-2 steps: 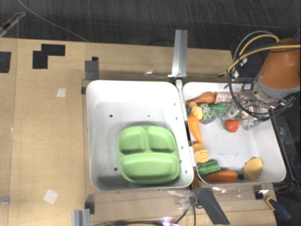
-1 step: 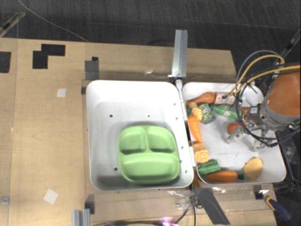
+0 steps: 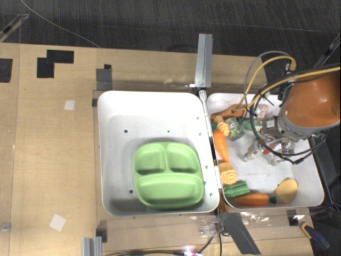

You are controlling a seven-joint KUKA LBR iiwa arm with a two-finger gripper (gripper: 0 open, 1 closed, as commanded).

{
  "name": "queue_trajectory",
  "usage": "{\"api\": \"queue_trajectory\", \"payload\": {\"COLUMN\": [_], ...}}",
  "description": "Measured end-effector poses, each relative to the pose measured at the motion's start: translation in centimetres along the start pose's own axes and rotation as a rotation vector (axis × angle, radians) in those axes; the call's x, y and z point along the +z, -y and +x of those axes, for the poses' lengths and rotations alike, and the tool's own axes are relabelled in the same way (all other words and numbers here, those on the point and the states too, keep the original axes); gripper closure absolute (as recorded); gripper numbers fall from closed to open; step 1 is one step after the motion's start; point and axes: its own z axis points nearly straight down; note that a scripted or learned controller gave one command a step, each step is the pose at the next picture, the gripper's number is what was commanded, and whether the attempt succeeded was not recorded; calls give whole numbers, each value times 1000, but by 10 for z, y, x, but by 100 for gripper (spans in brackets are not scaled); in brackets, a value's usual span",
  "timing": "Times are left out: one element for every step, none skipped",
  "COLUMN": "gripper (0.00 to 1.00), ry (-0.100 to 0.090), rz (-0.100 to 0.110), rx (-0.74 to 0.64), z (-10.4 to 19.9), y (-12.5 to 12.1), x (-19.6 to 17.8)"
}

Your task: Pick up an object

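Risk of a miss: the pincer [image 3: 266,152] hangs over a bare patch of the right bin [image 3: 317,196], with the toy food ranged along the bin's left and near walls, so a straight descent would likely close on nothing.
Risk of a jam: the carrot [image 3: 220,146] lies tight against the left wall, and fingers coming down there could strike the rim between the bins.
Risk of a slip: the potato-like yellow piece [image 3: 286,190] looks rounded and smooth, and may squirt out of a two-finger pinch.
Cables: loops of wire hang around the wrist and could brush the corn piece [image 3: 233,127] just beside them.
Arm pose: the arm [image 3: 314,103] reaches in from the right, wrist pointing down into the right bin, its orange band above the far right part.
Pincer state: cannot tell how far apart it stands; wires clutter it, and nothing is seen held.
Candidate objects: all in the right bin, including the orange piece [image 3: 251,199] and green piece [image 3: 235,190] at the near wall.
Left bin: the left bin [image 3: 114,105] holds a green divided tray [image 3: 168,175].
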Motion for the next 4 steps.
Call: {"api": "queue_trajectory", "payload": {"gripper": [0,0,100,100], "ry": [4,3,9,13], "rz": [1,0,11,18], "rx": [-86,-123,-122,-120], "z": [-66,-26,-31,-34], "y": [4,-20,-16,-14], "x": [0,-1,-14,-25]}}
